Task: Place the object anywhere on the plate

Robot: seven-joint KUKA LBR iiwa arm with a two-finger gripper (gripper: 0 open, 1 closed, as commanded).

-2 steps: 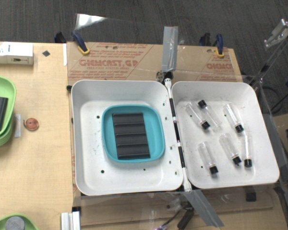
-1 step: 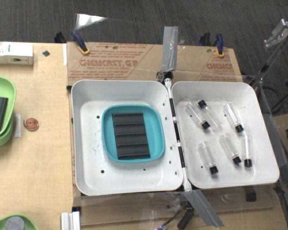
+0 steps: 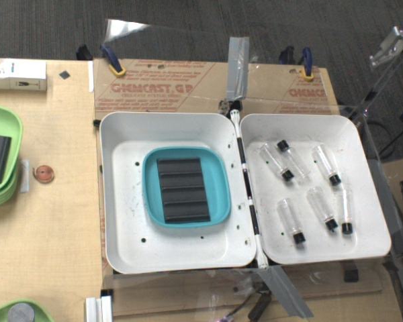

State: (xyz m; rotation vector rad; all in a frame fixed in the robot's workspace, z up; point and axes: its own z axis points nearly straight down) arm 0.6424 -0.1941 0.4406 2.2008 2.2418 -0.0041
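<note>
You are looking down on two white bins sitting side by side, and from this view you cannot tell how the gripper is standing. The task's things are lying in the right bin (image 3: 363,180): six clear tubes (image 3: 324,165), each with a black cap, all flat on the bin floor and none on the plate. Five are running their long axes slantwise, from the view's upper left down to its lower right. Four of these are pointing their caps toward the lower right, while one tube (image 3: 286,151) near the bin's upper left is carrying its cap at the upper end. The rightmost tube (image 3: 346,210) is lying almost straight up and down the view, cap at the bottom. The two upper-left tubes are lying just beside each other; the rest are sitting apart. The teal plate (image 3: 151,180) is resting in the middle of the left bin (image 3: 121,247), with a black ridged block (image 3: 183,190) lying on it.
</note>
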